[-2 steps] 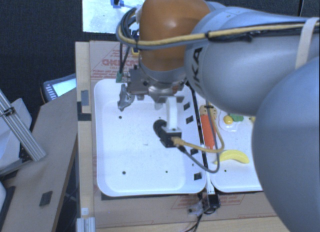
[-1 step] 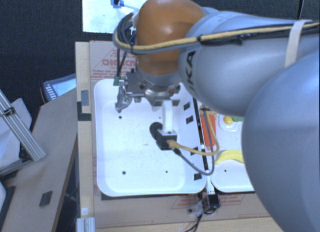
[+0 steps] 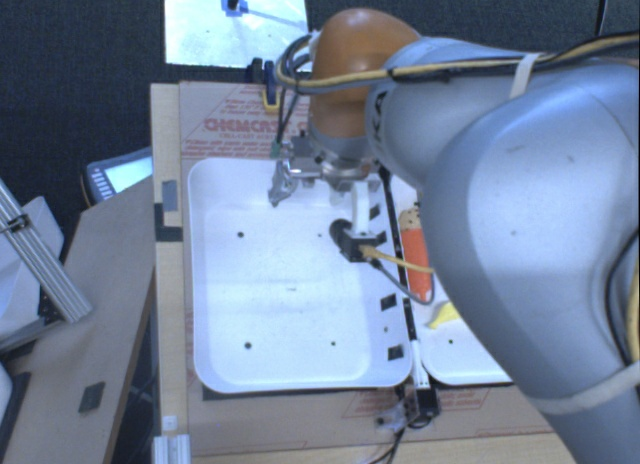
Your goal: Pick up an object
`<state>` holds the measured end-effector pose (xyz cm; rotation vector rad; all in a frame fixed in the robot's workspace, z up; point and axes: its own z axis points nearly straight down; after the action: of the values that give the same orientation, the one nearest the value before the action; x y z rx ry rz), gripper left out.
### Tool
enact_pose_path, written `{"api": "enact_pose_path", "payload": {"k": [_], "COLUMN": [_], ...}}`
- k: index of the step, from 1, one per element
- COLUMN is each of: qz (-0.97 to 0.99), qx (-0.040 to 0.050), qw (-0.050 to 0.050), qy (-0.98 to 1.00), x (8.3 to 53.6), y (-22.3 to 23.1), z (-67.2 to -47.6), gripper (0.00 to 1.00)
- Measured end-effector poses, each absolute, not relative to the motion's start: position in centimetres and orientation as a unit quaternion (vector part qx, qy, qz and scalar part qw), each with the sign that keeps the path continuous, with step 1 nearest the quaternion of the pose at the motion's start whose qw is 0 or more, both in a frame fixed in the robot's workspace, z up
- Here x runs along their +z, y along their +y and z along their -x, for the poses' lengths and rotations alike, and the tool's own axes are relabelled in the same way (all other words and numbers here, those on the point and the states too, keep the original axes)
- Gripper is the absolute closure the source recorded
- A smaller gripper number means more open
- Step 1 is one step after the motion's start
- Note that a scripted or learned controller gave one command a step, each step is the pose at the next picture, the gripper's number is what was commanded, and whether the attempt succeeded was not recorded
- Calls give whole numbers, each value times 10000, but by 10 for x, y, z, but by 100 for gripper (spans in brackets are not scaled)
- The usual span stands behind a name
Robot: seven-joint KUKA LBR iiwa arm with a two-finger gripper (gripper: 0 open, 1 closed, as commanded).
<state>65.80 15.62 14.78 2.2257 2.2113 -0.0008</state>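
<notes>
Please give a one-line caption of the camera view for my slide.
Gripper above the left bin; an orange object and a yellow object lie in the right bin.

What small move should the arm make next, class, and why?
Probably shift the gripper toward the right bin: it hangs over the far end of the left bin, while the objects visible, an orange object and a yellow object, lie in the right bin.

Robotics lab: a large grey metal robot arm (image 3: 520, 202) looms over a shallow white plastic bin (image 3: 290, 342); left of the bin a ribbed aluminium rail (image 3: 45, 264), behind it dark curtain (image 3: 80, 52).
</notes>
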Motion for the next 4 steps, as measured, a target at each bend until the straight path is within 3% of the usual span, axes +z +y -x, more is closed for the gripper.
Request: {"api": "enact_pose_path", "payload": {"k": [1, 2, 3, 4], "qz": [-7054, -7052, -7065, -7084], "qx": [11, 21, 33, 17], "qw": [8, 8, 17, 18], "qy": [7088, 7090, 7077, 7058], "x": [83, 96, 238, 314], "y": [170, 171, 163, 102], "z": [-669, -670, -643, -612], "gripper": [0, 100, 100, 100]}}
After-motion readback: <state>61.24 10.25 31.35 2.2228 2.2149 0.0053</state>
